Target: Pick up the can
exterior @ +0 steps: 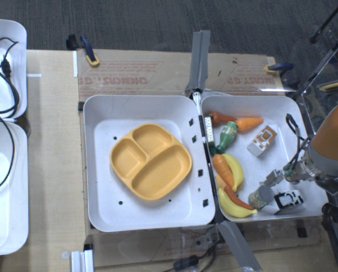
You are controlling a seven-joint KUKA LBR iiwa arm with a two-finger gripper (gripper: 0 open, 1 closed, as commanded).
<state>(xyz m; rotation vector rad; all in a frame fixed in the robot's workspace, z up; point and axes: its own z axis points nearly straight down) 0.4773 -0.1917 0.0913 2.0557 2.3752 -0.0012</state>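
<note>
Two white bins sat side by side; the far bin [95, 152] held a yellow divided plate [151, 161], well apart from the gripper [277, 177]. Toy food crowded the near bin [245, 100], so the arm came in low. Can [260, 197] lay tilted just below the gripper, beside a banana [232, 206]. Couldn't tell the gripper's state, or any contact.

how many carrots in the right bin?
2 clear ones. One carrot lies at the back of the right bin, tip toward the green bottle. The other carrot lies along the left wall, on the bananas. More may be hidden underneath.
</note>
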